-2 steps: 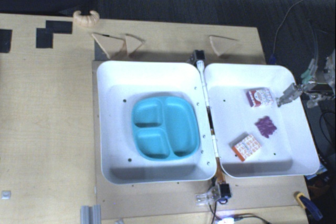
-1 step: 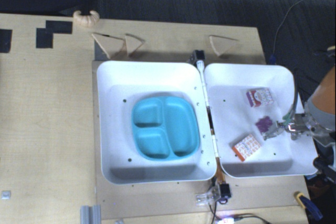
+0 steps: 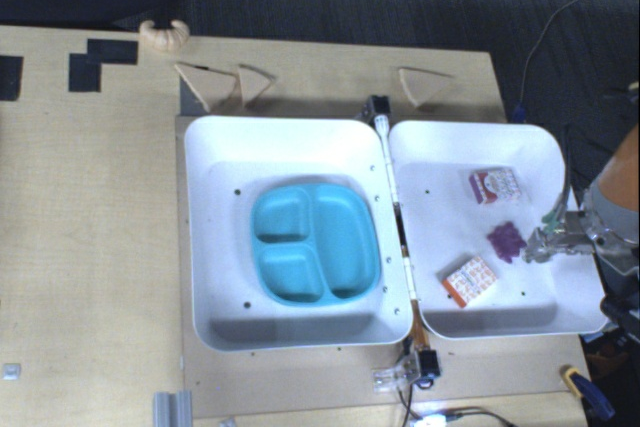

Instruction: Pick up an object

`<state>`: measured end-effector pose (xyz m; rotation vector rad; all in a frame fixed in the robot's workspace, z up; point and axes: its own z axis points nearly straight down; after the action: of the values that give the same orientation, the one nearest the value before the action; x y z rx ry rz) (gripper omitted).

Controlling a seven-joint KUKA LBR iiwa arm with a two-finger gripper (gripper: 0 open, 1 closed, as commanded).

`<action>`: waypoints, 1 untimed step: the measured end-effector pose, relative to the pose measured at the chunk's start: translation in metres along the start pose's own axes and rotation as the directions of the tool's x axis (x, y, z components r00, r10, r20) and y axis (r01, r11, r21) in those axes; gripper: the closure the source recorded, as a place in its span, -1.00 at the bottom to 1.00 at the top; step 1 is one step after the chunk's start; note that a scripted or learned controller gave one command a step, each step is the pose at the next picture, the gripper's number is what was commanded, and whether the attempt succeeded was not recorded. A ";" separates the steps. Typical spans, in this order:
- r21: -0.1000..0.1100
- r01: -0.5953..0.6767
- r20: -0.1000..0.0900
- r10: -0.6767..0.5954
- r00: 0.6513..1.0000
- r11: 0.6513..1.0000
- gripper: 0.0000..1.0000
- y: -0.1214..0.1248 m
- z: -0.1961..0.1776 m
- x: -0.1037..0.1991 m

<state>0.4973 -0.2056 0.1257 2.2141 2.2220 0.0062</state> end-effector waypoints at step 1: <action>-0.008 0.001 0.004 -0.001 1.000 1.000 1.00 0.058 0.035 -0.002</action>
<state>0.5558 -0.2072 0.0908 2.2067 2.2173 0.0107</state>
